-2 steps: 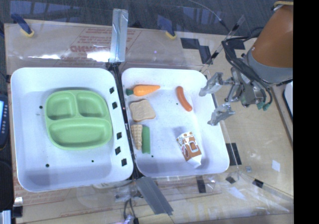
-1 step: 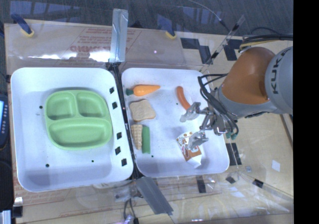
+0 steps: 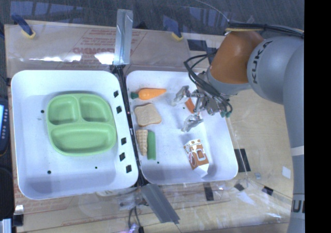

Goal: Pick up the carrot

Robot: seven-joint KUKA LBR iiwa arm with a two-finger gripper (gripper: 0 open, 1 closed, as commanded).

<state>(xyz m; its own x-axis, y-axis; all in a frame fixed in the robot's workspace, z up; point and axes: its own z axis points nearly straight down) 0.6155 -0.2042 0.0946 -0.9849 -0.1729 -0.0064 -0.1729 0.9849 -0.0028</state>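
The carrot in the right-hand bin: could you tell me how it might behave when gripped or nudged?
The carrot looks like a smooth, tapered toy, so it is probably stiff and light. Its rounded body may roll if pushed sideways, and the glossy surface could slip between fingers.

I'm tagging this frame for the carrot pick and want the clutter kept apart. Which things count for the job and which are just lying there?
For the job:
- carrot, at the back of the right bin
- gripper, open, apart from the carrot

Just lying about:
- bread slice
- corn cob
- green vegetable
- small carton
- green divided plate in the left bin
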